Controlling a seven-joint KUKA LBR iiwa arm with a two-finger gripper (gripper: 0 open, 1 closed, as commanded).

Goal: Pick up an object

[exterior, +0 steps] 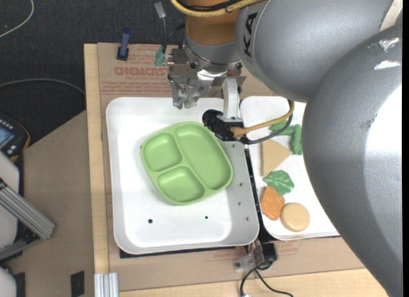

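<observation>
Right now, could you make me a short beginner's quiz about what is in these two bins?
1. True or false: the green divided plate lies in the left bin.
2. How many compartments does that plate have?
3. Which sits nearest the right bin's front edge? A) green leaf piece B) tan round piece C) orange piece

Key: 1 true; 2 three; 3 B.
</observation>
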